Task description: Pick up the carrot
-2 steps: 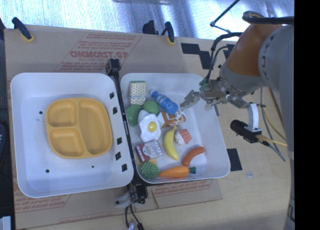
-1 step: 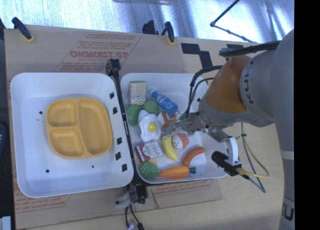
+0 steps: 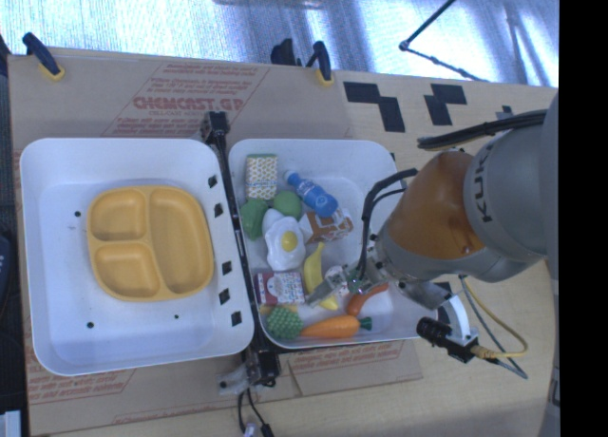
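Note:
The carrot [image 3: 331,329], orange with a green stub at its right end, lies flat along the near wall of the right bin [image 3: 380,155]. My gripper [image 3: 340,283] is low in that bin, just beyond the carrot and a short way from it, beside a yellow banana [image 3: 313,270]. A second, shorter orange piece [image 3: 359,300] lies right against the gripper's tip. The grey arm with its orange band [image 3: 427,217] covers the bin's right part. Nothing shows as held.
The right bin is crowded: a blue bottle [image 3: 313,195], fried egg [image 3: 283,243], green vegetables [image 3: 255,217], cracker packet [image 3: 261,177], red-and-white packet [image 3: 281,286] and a green knobbly item [image 3: 282,321]. The left bin [image 3: 47,321] holds a yellow divided plate [image 3: 150,240].

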### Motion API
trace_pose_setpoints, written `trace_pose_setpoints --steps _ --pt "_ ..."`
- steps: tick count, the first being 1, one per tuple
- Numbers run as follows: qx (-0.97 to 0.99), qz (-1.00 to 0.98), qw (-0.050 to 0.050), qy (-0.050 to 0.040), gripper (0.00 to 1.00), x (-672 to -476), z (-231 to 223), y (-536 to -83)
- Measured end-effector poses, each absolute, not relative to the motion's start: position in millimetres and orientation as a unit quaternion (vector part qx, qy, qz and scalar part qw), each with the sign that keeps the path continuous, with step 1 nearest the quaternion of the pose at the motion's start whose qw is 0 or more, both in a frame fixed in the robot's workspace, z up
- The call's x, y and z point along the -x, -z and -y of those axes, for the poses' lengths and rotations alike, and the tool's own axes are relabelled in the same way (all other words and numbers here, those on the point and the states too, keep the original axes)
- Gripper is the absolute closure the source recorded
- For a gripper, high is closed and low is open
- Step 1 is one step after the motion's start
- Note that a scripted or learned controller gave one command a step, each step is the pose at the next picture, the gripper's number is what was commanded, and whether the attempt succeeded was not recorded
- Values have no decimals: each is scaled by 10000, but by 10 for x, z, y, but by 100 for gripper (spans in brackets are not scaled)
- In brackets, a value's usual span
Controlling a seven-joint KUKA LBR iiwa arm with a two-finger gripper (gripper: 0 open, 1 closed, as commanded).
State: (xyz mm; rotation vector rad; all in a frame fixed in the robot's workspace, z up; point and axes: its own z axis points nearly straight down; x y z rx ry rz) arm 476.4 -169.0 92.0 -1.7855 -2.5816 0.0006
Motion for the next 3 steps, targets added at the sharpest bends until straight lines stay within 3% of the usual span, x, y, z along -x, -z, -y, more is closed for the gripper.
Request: trace_pose_setpoints --steps 1,2,3 --pt "5674 8235 17 -3 100 -4769 1689 -1019" --pt "5304 8478 -2 -3 100 -4769 1692 -2253" --pt "3671 9302 -5 -6 100 -4767 2100 -2541"
